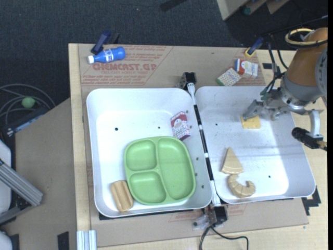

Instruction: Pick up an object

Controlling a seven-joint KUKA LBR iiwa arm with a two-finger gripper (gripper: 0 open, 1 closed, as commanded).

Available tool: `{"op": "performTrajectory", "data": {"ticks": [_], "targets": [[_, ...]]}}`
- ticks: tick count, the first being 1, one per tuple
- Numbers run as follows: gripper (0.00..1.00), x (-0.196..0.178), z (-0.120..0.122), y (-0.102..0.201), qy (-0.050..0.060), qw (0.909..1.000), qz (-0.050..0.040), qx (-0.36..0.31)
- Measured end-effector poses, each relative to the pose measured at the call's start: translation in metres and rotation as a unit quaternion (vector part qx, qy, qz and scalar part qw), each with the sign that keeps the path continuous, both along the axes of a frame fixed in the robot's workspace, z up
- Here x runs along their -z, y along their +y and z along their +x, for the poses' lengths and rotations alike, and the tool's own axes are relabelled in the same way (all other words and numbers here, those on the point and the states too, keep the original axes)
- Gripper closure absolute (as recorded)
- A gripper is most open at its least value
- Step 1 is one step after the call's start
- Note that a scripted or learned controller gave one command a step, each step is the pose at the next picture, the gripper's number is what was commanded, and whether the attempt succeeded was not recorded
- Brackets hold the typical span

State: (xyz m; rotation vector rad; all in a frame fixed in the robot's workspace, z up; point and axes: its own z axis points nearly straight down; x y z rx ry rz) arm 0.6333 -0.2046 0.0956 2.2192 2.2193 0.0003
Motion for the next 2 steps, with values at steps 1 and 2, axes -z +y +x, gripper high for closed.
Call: {"op": "performTrajectory", "data": {"ticks": [1,2], "targets": [[0.00,-0.026,-0.001,0.037,0.001,1.0000,0.0015,-0.001],[0.00,-0.014,-0.053,0.079,0.002,1.0000,0.0016,0.000]]}}
